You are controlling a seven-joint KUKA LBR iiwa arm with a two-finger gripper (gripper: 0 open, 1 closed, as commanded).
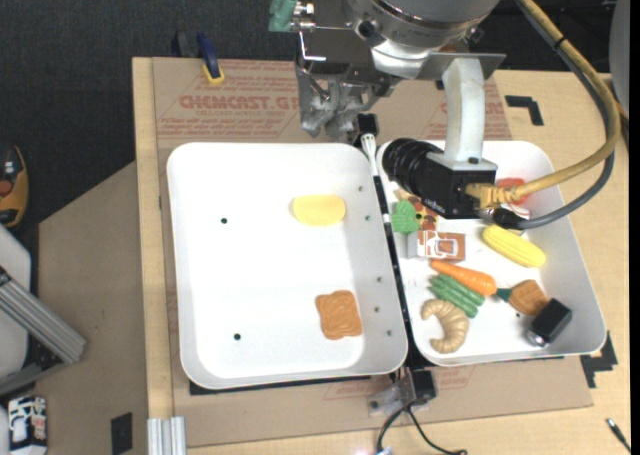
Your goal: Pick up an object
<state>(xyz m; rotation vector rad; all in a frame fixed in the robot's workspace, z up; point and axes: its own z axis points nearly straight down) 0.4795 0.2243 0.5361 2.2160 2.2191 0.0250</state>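
Now | left bin (200, 243): yellow piece (318, 209), brown waffle (339, 314) | right bin (580, 288): corn (514, 245), carrot (464, 276), croissant (447, 324) | fingers (330, 113): state unclear

The bench (150, 193) — brown board — bears two white bins: left bin (200, 243), right bin (575, 293).

Both bins (200, 243) are plain white, the left one dotted with small dark spots. In it lie a pale yellow piece (318, 209) and an orange-brown waffle (339, 314). Right of that waffle: a tan croissant (447, 324), green beans (455, 294), an orange carrot (464, 276), yellow corn (513, 246), a black block (550, 322).
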